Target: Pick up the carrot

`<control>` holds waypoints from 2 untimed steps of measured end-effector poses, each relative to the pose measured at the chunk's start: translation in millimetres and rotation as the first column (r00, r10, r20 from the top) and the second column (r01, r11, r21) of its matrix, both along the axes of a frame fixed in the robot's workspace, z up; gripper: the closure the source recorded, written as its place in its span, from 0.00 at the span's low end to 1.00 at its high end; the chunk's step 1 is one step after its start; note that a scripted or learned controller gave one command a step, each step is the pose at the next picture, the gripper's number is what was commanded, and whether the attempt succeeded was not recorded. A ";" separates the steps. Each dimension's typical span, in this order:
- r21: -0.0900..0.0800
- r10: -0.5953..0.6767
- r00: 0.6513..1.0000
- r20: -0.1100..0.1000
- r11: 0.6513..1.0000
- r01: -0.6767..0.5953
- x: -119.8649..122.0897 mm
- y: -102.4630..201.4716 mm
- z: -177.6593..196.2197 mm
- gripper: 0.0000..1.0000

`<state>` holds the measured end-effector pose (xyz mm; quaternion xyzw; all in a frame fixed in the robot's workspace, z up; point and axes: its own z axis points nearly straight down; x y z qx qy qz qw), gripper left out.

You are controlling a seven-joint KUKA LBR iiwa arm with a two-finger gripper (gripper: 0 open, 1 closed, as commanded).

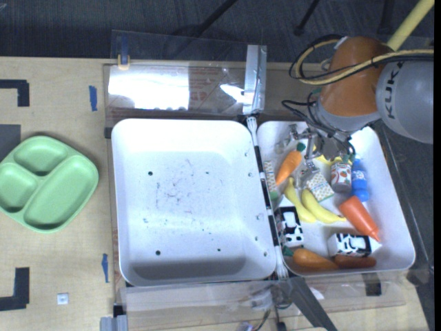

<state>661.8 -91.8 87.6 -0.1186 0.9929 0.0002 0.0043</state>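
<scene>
You have two white bins side by side on the bench. The left bin [182, 198] is bare white with faint scuffs. The right bin [396, 233] holds all the small things.

There is more than one orange, tapered thing there. The carrot [360, 216] lies at the right of the pile: bright orange-red, cone-shaped, thick end far-left and pointed end near-right, tilted on a diagonal. It sits just beside the near end of the bananas [310, 202], which are two yellow curved pieces running from far to near. A second, paler orange carrot-like piece [287, 168] lies at the far left of the pile, close to the divider between the bins, with a green tip at its far end. A longer brownish-orange piece [313, 258] lies along the near wall.

Beside the carrot's far end stands a blue bottle [358, 182], and a small red-and-white carton [340, 176] is just left of it. Two black-and-white blocks [290, 227] sit near the bananas and the near wall.

The arm comes in from the right, its orange band over the far edge of the right bin. The gripper [318, 145] hangs low over the far part of the pile, near the paler orange piece and well apart from the carrot. You cannot tell from here how wide it stands or whether it grips anything.

A green tray [45, 183] rests on the bench far left.
</scene>
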 end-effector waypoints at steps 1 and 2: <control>-0.002 0.115 0.993 0.001 0.993 -0.115 -13.9 -62.1 92.4 0.00; 0.000 -0.011 1.000 -0.001 1.000 0.011 -27.3 -38.5 125.9 0.00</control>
